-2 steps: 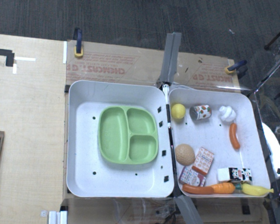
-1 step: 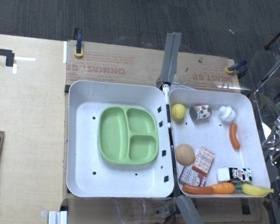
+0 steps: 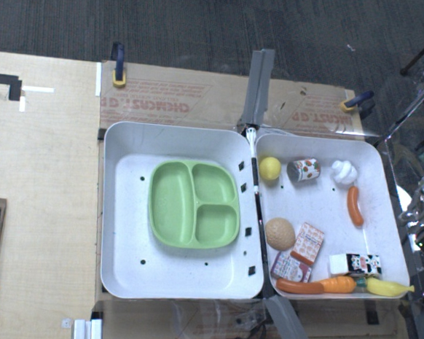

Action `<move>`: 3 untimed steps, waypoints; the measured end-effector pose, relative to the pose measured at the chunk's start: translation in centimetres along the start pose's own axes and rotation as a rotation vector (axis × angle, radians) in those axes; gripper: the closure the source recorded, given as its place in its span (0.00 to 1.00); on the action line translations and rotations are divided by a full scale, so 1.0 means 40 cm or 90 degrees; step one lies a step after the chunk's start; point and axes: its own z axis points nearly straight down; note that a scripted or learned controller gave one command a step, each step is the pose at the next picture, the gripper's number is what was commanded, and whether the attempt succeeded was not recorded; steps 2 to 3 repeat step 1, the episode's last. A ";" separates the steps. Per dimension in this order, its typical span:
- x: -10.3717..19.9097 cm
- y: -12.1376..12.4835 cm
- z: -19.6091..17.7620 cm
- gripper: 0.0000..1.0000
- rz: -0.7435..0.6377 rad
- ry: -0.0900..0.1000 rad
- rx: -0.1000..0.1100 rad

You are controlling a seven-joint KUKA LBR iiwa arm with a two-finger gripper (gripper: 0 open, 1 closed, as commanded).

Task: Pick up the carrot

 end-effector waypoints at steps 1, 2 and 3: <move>0.000 0.000 -0.019 1.00 -0.002 -0.002 0.002; 0.000 0.000 -0.019 1.00 -0.002 -0.002 0.002; 0.000 0.000 -0.019 1.00 -0.002 -0.002 0.002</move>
